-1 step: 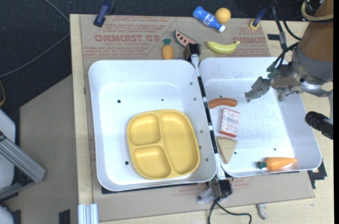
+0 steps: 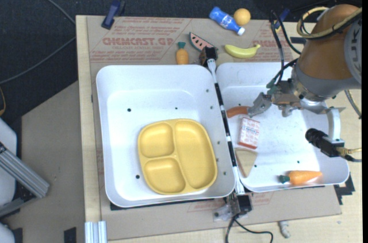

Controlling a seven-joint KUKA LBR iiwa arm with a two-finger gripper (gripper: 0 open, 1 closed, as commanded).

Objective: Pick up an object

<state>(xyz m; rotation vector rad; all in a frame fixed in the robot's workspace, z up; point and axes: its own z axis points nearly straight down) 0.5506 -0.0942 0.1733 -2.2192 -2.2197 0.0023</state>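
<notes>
My gripper (image 2: 275,107) hangs over the back left part of the right bin (image 2: 322,82), open, with nothing between its fingers. Its left fingertip (image 2: 257,109) is close to the right end of a small orange-red sausage (image 2: 236,112) that lies by the bin's left wall. Just in front of the sausage lies a white and red packet (image 2: 249,132), and a tan wedge (image 2: 246,162) sits nearer the front left corner. An orange carrot (image 2: 303,177) lies along the bin's front edge.
The left bin (image 2: 115,87) holds a yellow divided plate (image 2: 177,155). Behind the bins on the bench lie a banana (image 2: 241,51), a blue bottle (image 2: 225,19), an orange ball (image 2: 242,16), a melon slice (image 2: 197,41) and a small carrot toy (image 2: 182,55). A black part (image 2: 321,142) on the arm overhangs the right bin.
</notes>
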